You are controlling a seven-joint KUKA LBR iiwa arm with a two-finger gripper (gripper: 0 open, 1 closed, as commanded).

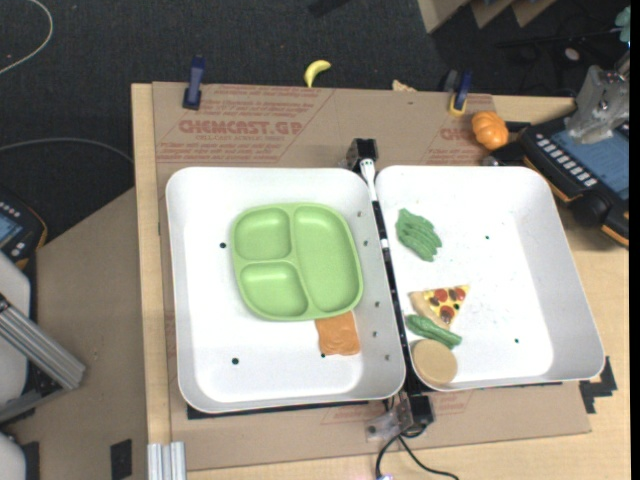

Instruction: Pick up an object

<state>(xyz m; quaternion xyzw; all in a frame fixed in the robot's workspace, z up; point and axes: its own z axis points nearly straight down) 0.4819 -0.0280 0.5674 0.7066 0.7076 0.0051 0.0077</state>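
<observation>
One brown cardboard sheet (250, 128) covers the bench, and on it two shallow white bins sit side by side with their inner rims touching. The left bin (200, 298) holds a light green divided plate (297, 261) with three compartments, lying flat near the bin's middle. The right bin (520, 258) holds the smaller pieces, all gathered toward its left half.

The gripper (600, 108) shows as a pale grey metal shape at the far right, above and beyond the right bin's back corner, well apart from every object in the bins. Whether it is spread or pressed together cannot be told, and nothing is seen in its grasp.

A leafy green toy (417, 234) lies in the right bin near the shared rim. A pizza slice (441, 302) lies nearer the front. An orange block (339, 335) rests in the left bin, touching the plate's front edge. A tan round disc (435, 362) sits by the right bin's front rim, with a green pod (435, 330) between it and the pizza slice.

On the cardboard behind the bins sit an orange fruit (489, 129) and a small yellow banana (316, 70)
</observation>
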